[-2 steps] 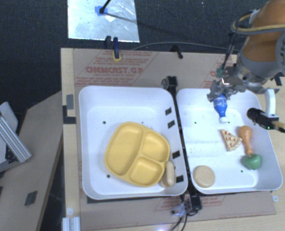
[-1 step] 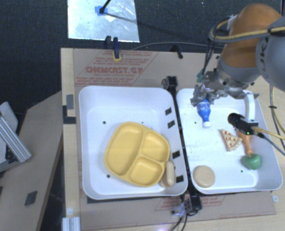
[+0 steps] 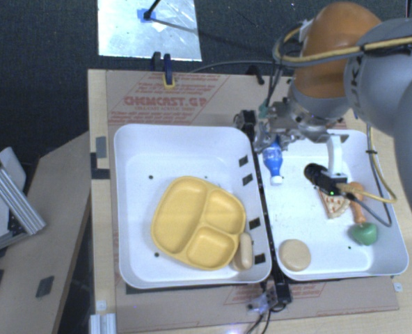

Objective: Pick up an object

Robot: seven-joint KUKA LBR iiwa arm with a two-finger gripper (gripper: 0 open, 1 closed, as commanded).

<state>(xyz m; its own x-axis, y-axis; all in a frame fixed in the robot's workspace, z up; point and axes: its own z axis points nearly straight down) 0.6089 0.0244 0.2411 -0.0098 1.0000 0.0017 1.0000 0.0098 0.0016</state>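
bun (image 3: pixel 294 254): round, tan, lying flat in the near-left corner of right bin (image 3: pixel 394 256). Well apart from gripper (image 3: pixel 273 143), so probably not the target.
roll (image 3: pixel 244 250): small tan oblong in left bin (image 3: pixel 133 186), tucked between plate (image 3: pixel 197 221) and that bin's right wall. Awkward spot for a pinch.
plate: yellow, three compartments, lying flat, covers much of the left bin floor. Too wide to grab across, my guess.
green piece (image 3: pixel 363 234): green lump on an orange stem, near the right wall of right bin.
pizza slice (image 3: pixel 335 204): flat wedge touching the orange stem. Low profile, likely a hard pick.
bottle (image 3: pixel 272 164): likely target. Small, blue body, white at the near end. Sits along the left wall of right bin, toward the far side, its far end right under the gripper. Looks narrow enough to pinch.
gripper: low over the bottle's far end, arm reaching in from the right. Can't tell how far open it is, or whether it has hold of the bottle.
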